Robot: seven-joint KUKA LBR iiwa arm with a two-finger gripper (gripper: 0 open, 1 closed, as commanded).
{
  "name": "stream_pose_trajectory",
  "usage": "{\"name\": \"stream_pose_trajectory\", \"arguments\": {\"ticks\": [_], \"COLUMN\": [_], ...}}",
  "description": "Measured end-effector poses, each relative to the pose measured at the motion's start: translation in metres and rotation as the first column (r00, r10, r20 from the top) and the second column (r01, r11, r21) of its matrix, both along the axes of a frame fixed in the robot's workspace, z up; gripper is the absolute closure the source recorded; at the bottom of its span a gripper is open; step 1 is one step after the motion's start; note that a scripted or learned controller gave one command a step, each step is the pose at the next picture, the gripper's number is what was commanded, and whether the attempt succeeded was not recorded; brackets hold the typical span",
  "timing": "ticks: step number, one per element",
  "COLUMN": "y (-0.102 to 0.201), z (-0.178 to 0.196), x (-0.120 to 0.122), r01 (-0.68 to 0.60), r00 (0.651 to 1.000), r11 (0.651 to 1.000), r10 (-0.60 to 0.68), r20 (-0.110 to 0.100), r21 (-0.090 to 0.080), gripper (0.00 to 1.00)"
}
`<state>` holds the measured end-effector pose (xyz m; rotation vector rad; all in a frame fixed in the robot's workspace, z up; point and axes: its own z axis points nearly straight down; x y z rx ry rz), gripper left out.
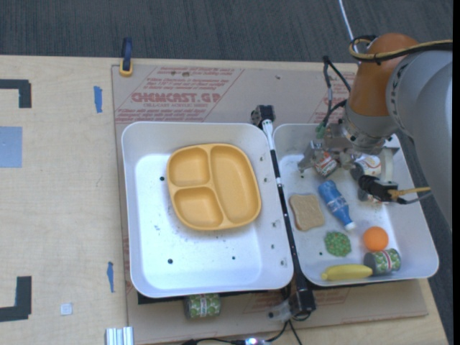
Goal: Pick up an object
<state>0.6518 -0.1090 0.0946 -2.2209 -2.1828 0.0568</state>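
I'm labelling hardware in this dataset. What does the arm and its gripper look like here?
The arm is smooth, rounded and grey, with an orange band above the wrist. Thin cables, one yellowish and one dark, loop around that band. The gripper is a compact grey metal assembly with dark parts and small wires running down to it.

right bin [424, 261]: blue bottle [336, 203] lying tilted at centre; toast slice [307, 211] just left; green ball [337, 244], orange [375, 238], banana [346, 272], can [384, 261] along the near edge.
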Motion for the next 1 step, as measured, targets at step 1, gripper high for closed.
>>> {"name": "stream_pose_trajectory", "arguments": {"ticks": [1], "y": [0.0099], "z": [-0.0091], "x": [-0.0182], "r01": [-0.015], "r00": [0.999], "r11": [1.0], "r10": [0.014], "r20": [0.04], "r21": [0.006], "gripper": [0.0]}}
